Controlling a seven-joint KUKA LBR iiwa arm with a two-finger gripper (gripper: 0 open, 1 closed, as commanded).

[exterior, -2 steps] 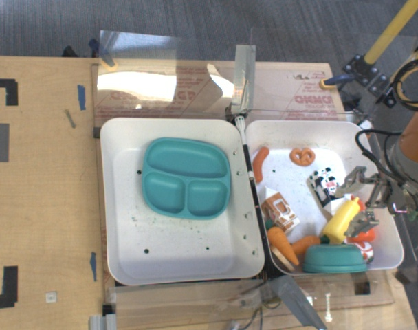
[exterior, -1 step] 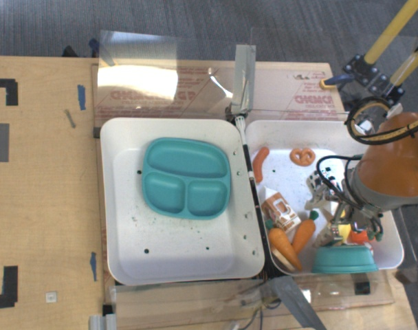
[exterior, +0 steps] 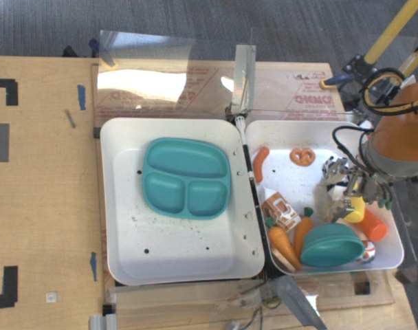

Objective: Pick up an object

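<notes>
Camera view: we see the gripper (exterior: pixel 341 184) low in the right bin (exterior: pixel 394 261) above a yellow object (exterior: pixel 355 207); we cannot tell its grip. To its left a teal tray (exterior: pixel 186 177) lies in the left bin (exterior: pixel 119 184); wooden bench (exterior: pixel 37 205) beyond, grey carpet (exterior: pixel 195 9) behind

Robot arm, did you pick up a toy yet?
Not yet, it seems. The gripper is down in the right bin among the toys, just above a yellow toy. I can't tell if it grips anything. The teal plate lies alone in the left bin. Grabbing and lifting remain.
</notes>
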